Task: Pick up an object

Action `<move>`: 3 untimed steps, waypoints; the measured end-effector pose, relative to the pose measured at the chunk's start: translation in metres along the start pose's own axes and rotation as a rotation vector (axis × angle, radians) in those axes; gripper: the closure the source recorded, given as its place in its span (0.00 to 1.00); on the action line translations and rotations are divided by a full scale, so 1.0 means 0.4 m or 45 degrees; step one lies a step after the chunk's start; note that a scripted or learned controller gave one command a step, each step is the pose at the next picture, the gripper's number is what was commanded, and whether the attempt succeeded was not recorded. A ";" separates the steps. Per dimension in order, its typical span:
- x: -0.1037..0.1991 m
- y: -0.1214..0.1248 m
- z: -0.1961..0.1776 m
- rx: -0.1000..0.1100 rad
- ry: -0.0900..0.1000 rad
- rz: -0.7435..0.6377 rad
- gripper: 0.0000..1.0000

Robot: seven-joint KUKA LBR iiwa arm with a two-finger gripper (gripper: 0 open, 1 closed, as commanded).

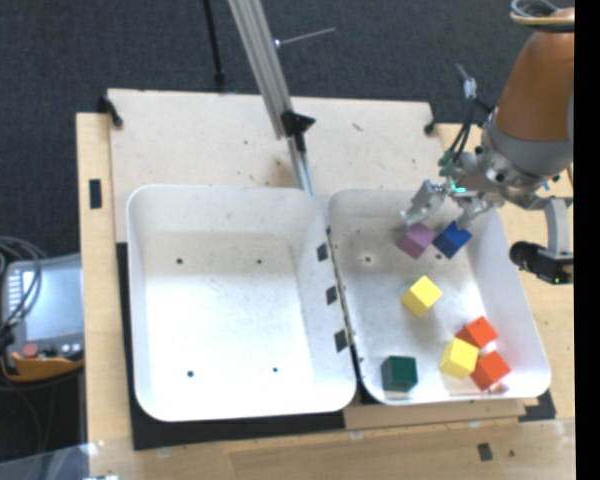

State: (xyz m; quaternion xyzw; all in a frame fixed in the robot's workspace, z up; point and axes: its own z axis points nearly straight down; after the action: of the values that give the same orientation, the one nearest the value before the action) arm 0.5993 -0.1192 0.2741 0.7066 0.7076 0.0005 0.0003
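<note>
Table [210, 133]: pale board carrying two shallow white bins side by side.
Left bin [160, 268]: nothing to take from it that I can see.
Right bin [515, 308]: holds all the blocks, scattered over its floor.
Arm [540, 88]: grey with an orange band, leaning in from the right over the bin's far end.
Gripper [442, 208]: low over the far end, just above the purple and blue blocks; whether it is spread or clenched, I cannot tell, and no block is plainly gripped.
Purple block [414, 240]: just beside the blue block [452, 239], maybe touching, right under the gripper.
Other blocks: yellow block [421, 296] mid-bin, well apart; green block [399, 373] at the near rim.
Handling: these look small, light, rigid, smooth-faced; I'd pinch two opposite flat sides, square on, or one may squirt out.
</note>
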 end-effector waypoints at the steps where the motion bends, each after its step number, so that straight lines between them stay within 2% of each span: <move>1: -0.011 -0.016 0.111 0.006 -0.002 0.003 0.00; 2: -0.014 -0.022 0.216 0.007 -0.002 0.006 0.00; 3: -0.023 -0.041 0.349 -0.006 -0.007 0.004 0.00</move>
State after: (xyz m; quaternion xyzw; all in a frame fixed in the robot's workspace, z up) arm 0.5829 -0.1285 0.1345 0.7077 0.7065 0.0003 0.0040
